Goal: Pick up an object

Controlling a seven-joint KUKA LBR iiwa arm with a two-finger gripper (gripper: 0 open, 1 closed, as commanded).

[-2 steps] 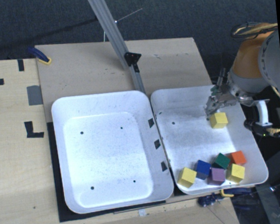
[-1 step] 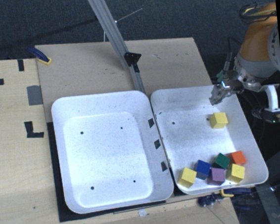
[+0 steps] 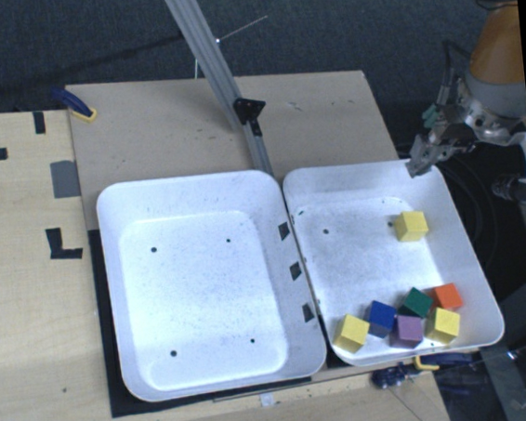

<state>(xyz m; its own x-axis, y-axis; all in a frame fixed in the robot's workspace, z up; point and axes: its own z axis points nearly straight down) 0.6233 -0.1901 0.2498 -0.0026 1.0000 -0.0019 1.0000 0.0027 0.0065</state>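
Observation:
The right white bin (image 3: 336,197) holds several small cubes. One yellow cube (image 3: 411,226) lies alone near the bin's right wall. Along the front wall sit a yellow cube (image 3: 352,332), a blue cube (image 3: 381,317), a purple cube (image 3: 408,330), a green cube (image 3: 417,302), an orange cube (image 3: 448,296) and another yellow cube (image 3: 444,324), clustered together. My gripper (image 3: 422,161) hangs at the bin's back right corner, above its rim, well apart from every cube. Nothing shows between its fingers.
The left white bin (image 3: 114,211) stands beside the right one. A slanted grey metal pole (image 3: 215,60) with a black clamp (image 3: 249,110) crosses the bench behind the bins. A blue and yellow tool (image 3: 74,103) lies at the back left.

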